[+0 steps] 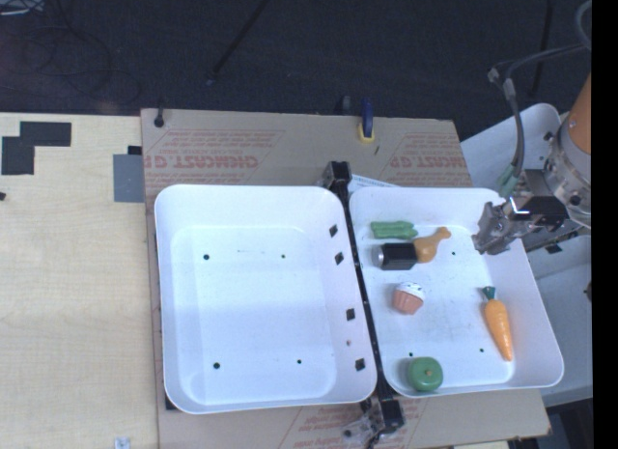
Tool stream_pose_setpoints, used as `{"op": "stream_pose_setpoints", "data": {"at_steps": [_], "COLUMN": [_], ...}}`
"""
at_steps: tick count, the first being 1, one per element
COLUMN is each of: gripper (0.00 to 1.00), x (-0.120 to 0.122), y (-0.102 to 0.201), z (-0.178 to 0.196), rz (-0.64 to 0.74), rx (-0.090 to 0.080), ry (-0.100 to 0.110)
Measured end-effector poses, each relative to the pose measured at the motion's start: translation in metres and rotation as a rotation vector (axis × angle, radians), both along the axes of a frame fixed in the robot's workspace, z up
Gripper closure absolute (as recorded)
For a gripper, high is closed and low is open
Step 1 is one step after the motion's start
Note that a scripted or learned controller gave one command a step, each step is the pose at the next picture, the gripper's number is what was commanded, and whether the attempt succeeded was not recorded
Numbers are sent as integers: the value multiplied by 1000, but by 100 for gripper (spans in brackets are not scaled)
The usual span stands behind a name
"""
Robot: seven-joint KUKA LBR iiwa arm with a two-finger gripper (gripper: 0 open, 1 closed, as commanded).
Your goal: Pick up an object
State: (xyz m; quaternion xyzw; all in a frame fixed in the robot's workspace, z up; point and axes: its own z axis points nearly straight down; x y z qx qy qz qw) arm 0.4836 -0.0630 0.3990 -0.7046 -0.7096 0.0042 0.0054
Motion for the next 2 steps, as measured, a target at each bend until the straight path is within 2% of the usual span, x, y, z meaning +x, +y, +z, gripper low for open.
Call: {"op": "stream_pose_setpoints", "data": {"at_steps": [1, 2], "gripper": [100, 100], "x": [-7, -5], "y": [70, 65], "z": [-20, -12], "rz": [0, -7], "rx": [-1, -5], "ry": [-2, 5]}}
